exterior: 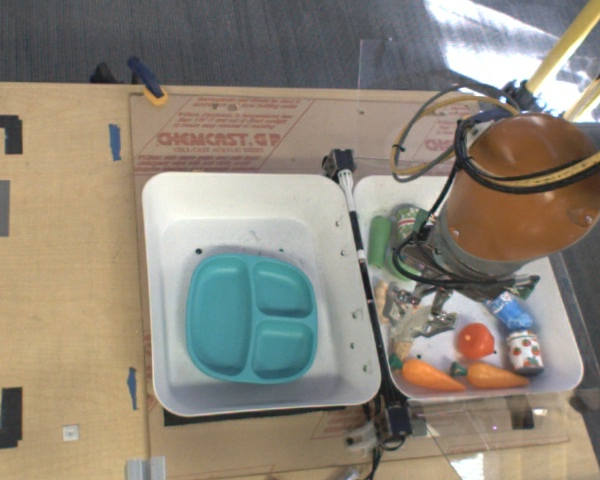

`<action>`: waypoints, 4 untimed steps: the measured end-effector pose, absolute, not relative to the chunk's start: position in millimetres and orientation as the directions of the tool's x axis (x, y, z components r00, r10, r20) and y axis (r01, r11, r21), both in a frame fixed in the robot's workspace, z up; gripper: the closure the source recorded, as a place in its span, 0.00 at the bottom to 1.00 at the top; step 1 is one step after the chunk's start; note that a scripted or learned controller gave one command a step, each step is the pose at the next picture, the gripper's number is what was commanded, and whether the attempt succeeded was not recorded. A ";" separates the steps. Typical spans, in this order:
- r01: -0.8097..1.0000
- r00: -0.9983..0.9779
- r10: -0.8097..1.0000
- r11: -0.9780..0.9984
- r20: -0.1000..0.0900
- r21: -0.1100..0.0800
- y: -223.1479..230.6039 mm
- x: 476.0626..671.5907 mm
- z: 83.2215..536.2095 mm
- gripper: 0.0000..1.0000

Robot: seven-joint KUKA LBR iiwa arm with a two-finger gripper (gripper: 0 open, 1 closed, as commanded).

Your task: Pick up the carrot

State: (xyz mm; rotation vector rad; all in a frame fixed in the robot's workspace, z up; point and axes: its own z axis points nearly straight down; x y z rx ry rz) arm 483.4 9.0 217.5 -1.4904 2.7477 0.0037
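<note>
carrot (432, 375) long axis near-horizontal, tip right, green top left, right bin (570, 353) front | gripper (425, 313) grip state unreadable | cardboard (220, 133) print "CHEMCAST"

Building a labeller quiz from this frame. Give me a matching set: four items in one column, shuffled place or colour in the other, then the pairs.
Items
1. tray
2. tomato
3. carrot
4. green item

Places
A. right bin, near its front edge, by the divider
B. left bin, alone
C. right bin, upper left, beside the divider
D. right bin, between the gripper and a spotted white item

Pairs: 1-B, 2-D, 3-A, 4-C
</note>
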 end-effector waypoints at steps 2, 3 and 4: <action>-0.835 -0.549 -0.835 0.550 -0.025 -0.010 11.4 485.7 228.1 1.00; -0.835 -0.549 -0.835 0.550 -0.025 -0.009 11.4 485.5 227.6 0.00; -0.960 -0.279 -0.960 0.280 -0.007 -0.007 -49.0 481.4 229.9 0.00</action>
